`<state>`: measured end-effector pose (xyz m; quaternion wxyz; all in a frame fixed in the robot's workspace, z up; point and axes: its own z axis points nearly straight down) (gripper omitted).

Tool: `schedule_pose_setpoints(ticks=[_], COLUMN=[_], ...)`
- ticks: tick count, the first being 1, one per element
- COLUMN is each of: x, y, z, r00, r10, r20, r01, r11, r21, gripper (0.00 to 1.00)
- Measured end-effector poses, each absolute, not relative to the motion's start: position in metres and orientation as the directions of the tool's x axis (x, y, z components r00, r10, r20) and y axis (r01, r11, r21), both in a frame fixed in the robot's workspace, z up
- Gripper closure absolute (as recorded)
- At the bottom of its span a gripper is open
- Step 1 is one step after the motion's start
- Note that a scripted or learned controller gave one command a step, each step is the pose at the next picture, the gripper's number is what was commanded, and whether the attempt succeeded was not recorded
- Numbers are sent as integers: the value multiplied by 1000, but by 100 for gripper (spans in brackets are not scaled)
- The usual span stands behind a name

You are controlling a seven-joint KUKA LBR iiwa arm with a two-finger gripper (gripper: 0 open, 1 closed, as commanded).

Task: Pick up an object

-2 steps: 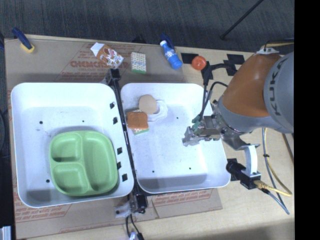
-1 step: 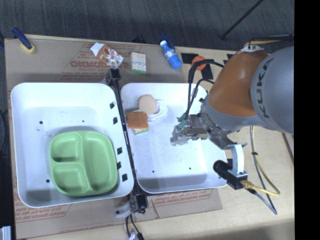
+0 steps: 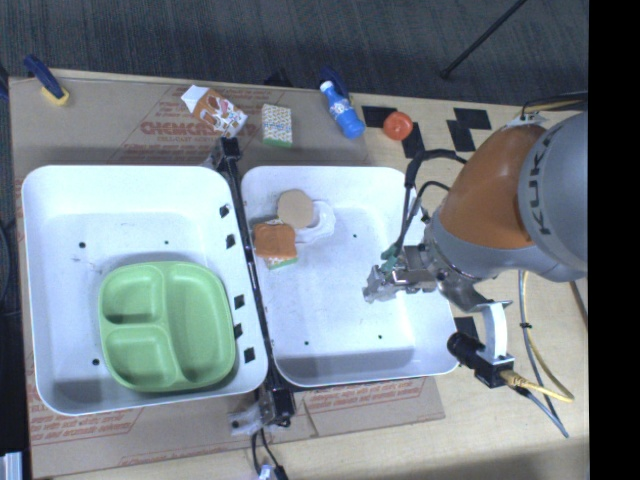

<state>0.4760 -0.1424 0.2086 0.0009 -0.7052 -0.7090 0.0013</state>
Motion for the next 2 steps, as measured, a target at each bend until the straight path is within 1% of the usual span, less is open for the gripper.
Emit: schedule_pose_setpoints(ticks=[1,2], x=[546,506], y=[-139,-123], z=[207,226], r00=[-5,-4], r10=[1000,1000], r20=[1,1], r01=[1000,1000], r11=[5,4], r21=[-1,-2], gripper=[100,100])
